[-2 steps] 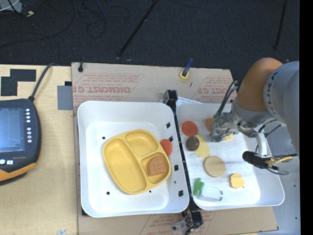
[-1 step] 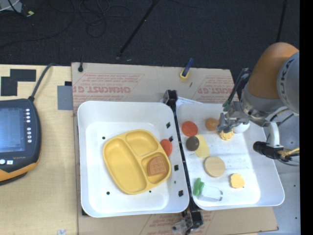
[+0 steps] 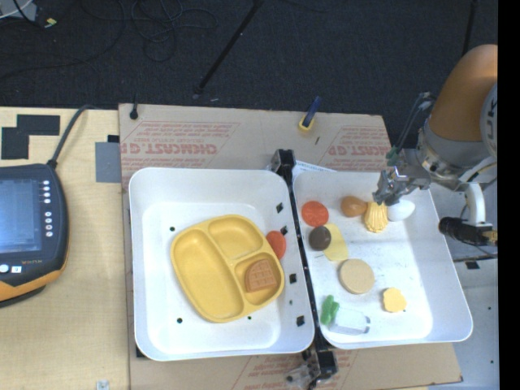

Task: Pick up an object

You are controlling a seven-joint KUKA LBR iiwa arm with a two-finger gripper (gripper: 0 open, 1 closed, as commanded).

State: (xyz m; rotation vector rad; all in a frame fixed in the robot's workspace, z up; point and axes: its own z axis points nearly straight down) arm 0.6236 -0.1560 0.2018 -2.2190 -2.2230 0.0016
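We note the hand [image 3: 390, 190] just above-right of the yellow corn [image 3: 375, 217]; its grip we cannot tell.

The only lettering I can make out is on the cardboard sheet [image 3: 244, 140] under the bins: red print, upside down from here, reading roughly "CHEMCRZT G.P.", well off to the left of the gripper [image 3: 392, 187]. A second, partial "G.P" sits just above-left of it. The pendant screen [image 3: 20, 218] is unreadable.
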